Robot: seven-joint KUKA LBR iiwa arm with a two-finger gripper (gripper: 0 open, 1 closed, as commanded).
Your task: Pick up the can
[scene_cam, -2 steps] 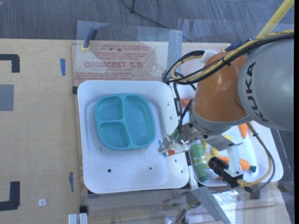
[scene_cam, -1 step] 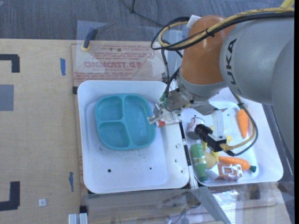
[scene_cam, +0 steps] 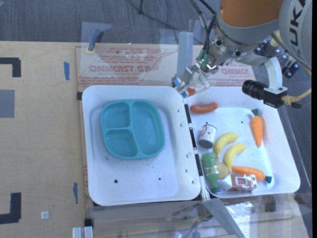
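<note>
Gripper (scene_cam: 190,83) poised above the bins' top edge.
Whether its fingers are parted cannot be told; nothing is seen gripped. The can (scene_cam: 207,136) lies well below them, beside bananas (scene_cam: 229,148).

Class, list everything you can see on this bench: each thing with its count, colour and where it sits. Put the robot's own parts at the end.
Bins: 2, white, side by side on the bench.
Plate: 1, teal, three compartments, in the left bin.
Can: 1, silver and white, on its side, right bin near the divider.
Sausage: 1, red-orange, top of the right bin.
Bananas: 2, yellow, middle of the right bin.
Carrots: 2, orange, one by the right edge, one lower down.
Bottle: 1, green, lying in the right bin's lower left.
Small box: 1, white and orange, bottom of the right bin.
Arm: 1, grey with orange band, upper right.
Gripper: 1, over the bins' top edge.
</note>
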